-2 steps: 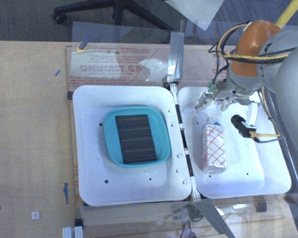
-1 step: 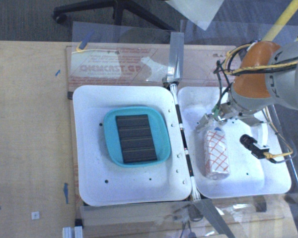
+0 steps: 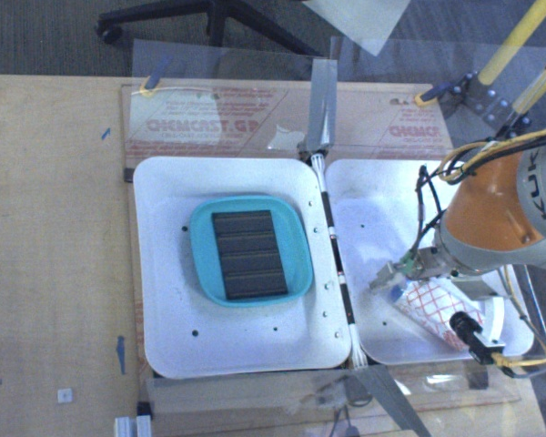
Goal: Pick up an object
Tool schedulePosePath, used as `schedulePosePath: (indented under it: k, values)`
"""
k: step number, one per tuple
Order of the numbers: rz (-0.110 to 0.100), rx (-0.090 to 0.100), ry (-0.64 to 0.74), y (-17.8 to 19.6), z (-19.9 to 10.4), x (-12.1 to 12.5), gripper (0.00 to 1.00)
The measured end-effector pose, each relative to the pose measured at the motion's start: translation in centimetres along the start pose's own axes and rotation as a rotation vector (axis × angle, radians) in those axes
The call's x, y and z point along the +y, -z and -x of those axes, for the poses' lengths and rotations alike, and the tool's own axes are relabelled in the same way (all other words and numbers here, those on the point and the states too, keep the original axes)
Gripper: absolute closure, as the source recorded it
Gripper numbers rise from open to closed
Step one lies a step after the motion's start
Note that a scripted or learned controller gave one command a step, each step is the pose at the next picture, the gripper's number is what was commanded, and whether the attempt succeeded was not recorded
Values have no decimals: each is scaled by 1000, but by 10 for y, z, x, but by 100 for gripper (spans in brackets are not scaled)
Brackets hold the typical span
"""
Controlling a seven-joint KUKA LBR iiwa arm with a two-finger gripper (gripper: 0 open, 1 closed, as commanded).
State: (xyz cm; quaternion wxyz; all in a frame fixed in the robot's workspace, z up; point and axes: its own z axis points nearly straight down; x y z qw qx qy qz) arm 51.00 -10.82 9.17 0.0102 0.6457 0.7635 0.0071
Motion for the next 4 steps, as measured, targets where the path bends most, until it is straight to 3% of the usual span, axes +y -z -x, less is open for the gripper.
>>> schedulePosePath:
  k: [1, 2, 3, 4]
  values:
    - [-15, 3, -160, -4, 28, 21, 0]
    - [16, -3, -39, 4, 39, -23, 0]
    - [25, -5, -39, 15, 40, -20, 100]
    - [-25, 6, -50, 98, -18, 20, 100]
